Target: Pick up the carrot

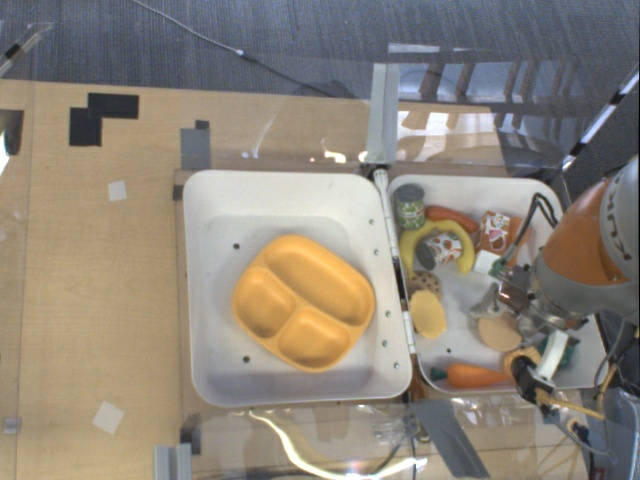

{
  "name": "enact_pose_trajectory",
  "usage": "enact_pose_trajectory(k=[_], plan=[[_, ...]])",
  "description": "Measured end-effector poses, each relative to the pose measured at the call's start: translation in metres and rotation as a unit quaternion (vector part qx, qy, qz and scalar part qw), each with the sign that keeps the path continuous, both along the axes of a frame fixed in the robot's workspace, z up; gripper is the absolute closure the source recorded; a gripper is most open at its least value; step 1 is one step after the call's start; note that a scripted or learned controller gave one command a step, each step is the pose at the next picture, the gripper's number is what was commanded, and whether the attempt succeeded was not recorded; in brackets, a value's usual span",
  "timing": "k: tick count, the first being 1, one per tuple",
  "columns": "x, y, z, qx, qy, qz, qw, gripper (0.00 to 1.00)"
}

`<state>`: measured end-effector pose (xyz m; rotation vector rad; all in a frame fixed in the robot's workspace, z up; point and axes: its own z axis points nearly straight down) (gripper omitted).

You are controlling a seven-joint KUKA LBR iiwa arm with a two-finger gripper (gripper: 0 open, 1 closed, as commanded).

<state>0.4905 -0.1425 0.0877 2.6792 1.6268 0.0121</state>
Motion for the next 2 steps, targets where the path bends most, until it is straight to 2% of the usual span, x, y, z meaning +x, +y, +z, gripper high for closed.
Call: enact_pose_trajectory(k=[1, 2], plan=[[0.000, -0.001, 0.000, -0.0005, 0.000, 0.000, 1.0000, 0.00], [0.000, -0.031, 0.000, 0.0003, 0.000, 0.007, 1.0000, 0.00]])
